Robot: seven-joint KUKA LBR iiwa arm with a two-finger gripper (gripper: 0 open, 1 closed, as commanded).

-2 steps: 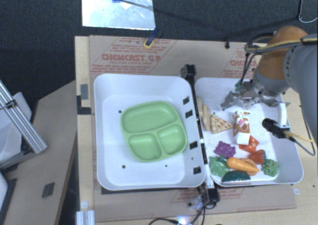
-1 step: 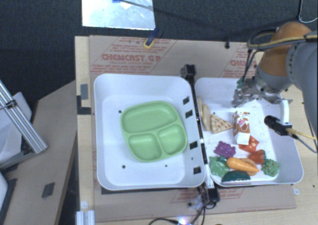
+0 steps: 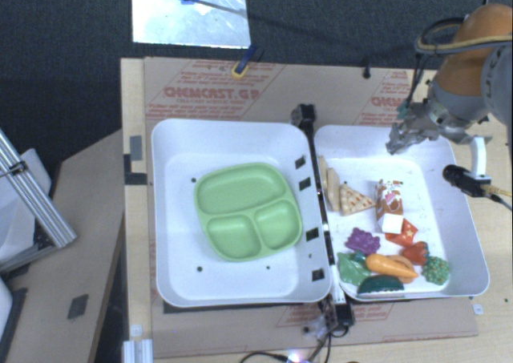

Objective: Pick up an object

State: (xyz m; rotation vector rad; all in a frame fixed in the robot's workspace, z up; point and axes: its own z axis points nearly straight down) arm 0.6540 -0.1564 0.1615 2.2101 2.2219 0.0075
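Note:
My gripper (image 3: 398, 142) hangs over the far edge of the right bin (image 3: 457, 217), above bare white floor and apart from every object. Toy food lies in that bin: a sandwich wedge (image 3: 351, 198), a small carton (image 3: 389, 198), a red piece (image 3: 405, 232), purple grapes (image 3: 362, 239), an orange carrot (image 3: 389, 264), a red pepper (image 3: 415, 252), broccoli (image 3: 436, 270) and a dark green piece (image 3: 381, 284). Nothing shows between the fingers.
The left bin (image 3: 172, 193) holds a green divided plate (image 3: 248, 211). A black divider (image 3: 313, 193) with clips runs between the bins. The arm's grey body and orange band (image 3: 473, 49) stand at the right. A foil sheet (image 3: 191, 1) lies beyond the bench.

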